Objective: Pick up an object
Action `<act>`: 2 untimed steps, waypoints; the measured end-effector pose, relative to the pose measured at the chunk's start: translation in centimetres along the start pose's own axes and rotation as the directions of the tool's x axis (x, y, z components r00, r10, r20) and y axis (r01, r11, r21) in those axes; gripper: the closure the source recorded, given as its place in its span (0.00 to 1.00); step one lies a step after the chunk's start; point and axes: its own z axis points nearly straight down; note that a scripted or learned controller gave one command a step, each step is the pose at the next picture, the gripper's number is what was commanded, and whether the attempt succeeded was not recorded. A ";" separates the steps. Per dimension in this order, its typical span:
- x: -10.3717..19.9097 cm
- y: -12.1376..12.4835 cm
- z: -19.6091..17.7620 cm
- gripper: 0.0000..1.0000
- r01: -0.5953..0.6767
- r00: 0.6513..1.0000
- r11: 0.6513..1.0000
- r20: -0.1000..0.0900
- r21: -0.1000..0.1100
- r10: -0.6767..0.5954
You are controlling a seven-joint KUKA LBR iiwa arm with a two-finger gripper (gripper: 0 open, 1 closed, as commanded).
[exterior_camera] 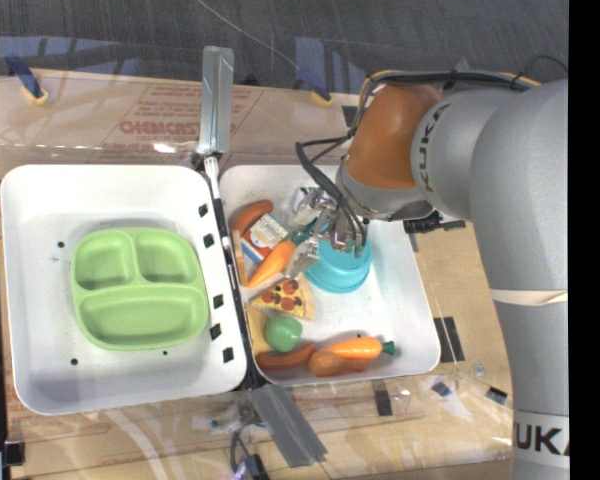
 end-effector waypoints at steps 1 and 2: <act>-1.0 4.2 -0.3 0.00 -0.483 0.876 0.875 0.011 0.012 0.483; -1.0 4.7 -1.4 1.00 -0.476 0.880 0.880 0.009 0.007 0.476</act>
